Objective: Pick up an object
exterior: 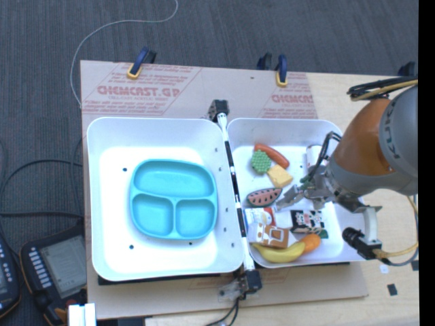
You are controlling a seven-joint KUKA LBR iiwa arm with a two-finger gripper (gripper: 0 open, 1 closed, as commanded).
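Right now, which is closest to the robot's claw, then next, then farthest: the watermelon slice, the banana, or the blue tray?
From the gripper:
1. Watermelon slice, right beside it in the right bin.
2. Banana, at that bin's near edge.
3. Blue tray, away in the left bin.

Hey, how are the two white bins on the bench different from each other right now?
The left bin holds one thing, a blue divided plate lying flat in its middle; the right bin holds a jumble of toy food, among them a banana, a watermelon slice and a cheese wedge. The arm's hand is over the right bin, none over the left bin. Both are shallow, white and side by side.
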